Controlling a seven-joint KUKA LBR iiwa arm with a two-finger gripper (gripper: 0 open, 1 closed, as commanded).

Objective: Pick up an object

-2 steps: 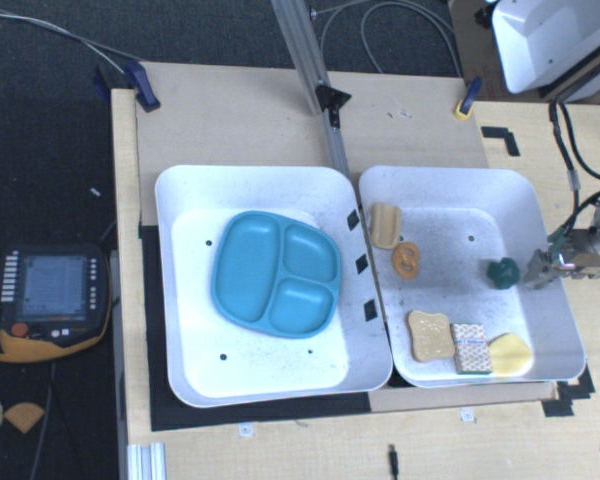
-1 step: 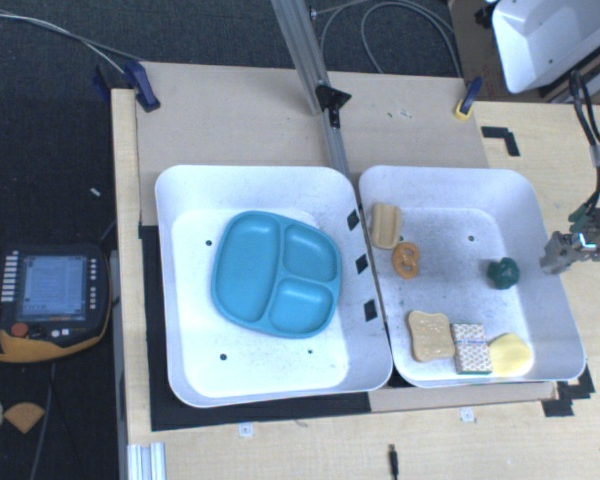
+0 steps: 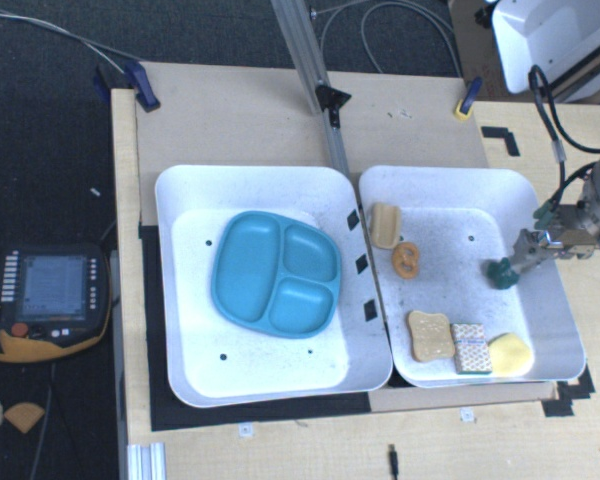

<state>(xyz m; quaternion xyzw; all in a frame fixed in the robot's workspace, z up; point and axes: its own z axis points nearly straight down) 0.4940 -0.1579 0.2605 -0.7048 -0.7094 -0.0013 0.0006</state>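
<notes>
Toast slice, checkered sponge and yellow lemon lined the right bin's near edge. My gripper hung over its right side, touching a dark green object; whether pinching it, I couldn't tell.

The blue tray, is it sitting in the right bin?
No, the blue tray lies in the left bin.

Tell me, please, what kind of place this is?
Probably a robotics lab bench for grasping tests. Two white bins sit side by side, a teach pendant lies beside the bench, and toy food pieces fill the right bin.
</notes>
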